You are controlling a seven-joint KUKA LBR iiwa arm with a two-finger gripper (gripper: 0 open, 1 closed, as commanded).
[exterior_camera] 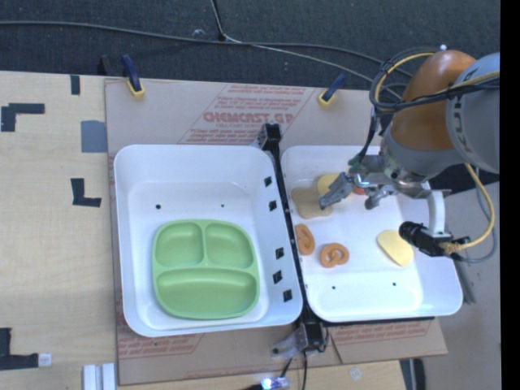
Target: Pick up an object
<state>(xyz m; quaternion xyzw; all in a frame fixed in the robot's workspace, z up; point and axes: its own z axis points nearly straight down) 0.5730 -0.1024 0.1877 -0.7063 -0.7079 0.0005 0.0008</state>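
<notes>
One fixed camera — high, slanting down on both bins (pixel 122 169).

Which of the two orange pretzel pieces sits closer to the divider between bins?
The elongated left pretzel, right beside the divider. The rounder pretzel lies further right, toward the bin's middle.

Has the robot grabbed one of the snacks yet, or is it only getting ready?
Nothing is picked up yet. The end effector hangs low in the right bin, by the tan piece and pale yellow piece at the back. The pretzel, orange piece and yellow wedge lie loose. Grabbing and lifting remain.
</notes>
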